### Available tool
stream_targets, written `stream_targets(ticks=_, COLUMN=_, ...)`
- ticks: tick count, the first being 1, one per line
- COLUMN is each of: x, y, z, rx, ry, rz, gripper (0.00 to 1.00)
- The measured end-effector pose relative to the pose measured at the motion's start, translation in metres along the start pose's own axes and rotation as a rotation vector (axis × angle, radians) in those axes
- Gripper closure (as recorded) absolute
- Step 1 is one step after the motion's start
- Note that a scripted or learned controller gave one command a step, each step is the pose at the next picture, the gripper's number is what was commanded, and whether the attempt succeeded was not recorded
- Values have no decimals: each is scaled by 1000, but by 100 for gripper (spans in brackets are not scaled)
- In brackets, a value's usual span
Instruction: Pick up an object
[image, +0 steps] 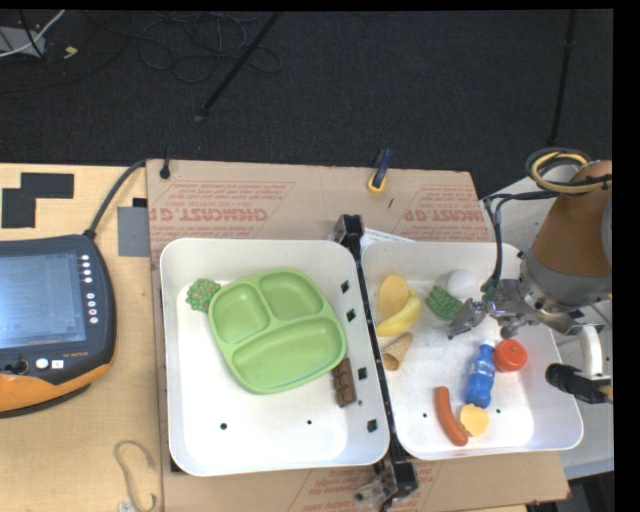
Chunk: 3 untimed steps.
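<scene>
While gripper (468, 322) is hovering low in right bin (560, 425), fingers looking apart, clamping nothing. Nearest target: green toy (442, 301), just beside fingertips, lying flat; probably light, stiff plastic, best pinched across narrow body. Blue bottle (481, 374) and orange ball (510, 356) crowding close by; banana (398, 318) lying left.

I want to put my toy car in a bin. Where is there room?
Left bin: bare floor along the front, below the green tray. Right bin: crowded near the gripper, blue bottle and sausage; a small patch between ice-cream cone and bottle.
</scene>
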<state>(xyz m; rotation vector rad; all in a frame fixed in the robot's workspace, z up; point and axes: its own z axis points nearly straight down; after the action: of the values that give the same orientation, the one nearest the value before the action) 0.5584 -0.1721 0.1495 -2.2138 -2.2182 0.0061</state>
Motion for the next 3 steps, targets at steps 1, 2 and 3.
stream_targets(ticks=1, x=3, y=0, z=55, rx=-23, ry=-10, rz=-1, gripper=0)
stream_targets(ticks=2, x=2, y=4, z=55, rx=-21, ry=-4, rz=0, gripper=0)
stream_targets(ticks=3, x=0, y=4, z=44, rx=-24, ry=-6, rz=6, gripper=100)
